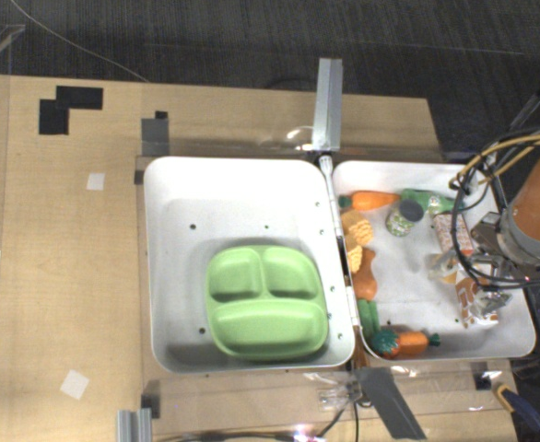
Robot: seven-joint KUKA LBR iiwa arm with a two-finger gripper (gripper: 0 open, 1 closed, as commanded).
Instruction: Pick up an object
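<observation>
Grey arm with orange band [539,212] reaches over right edge of right white bin [408,274]; gripper [477,293] low near bin's right side, amid cables, grip state cannot tell. Orange plastic carrot [373,201] lies at bin's top-left corner, green-capped small jar [404,217] just beside it. Yellow corn-like toy [358,232] along left wall. Second carrot with green top [404,343] at bottom edge. Green three-compartment plastic tray [267,302] sits in left white bin [187,247], toward bottom-right corner.
</observation>
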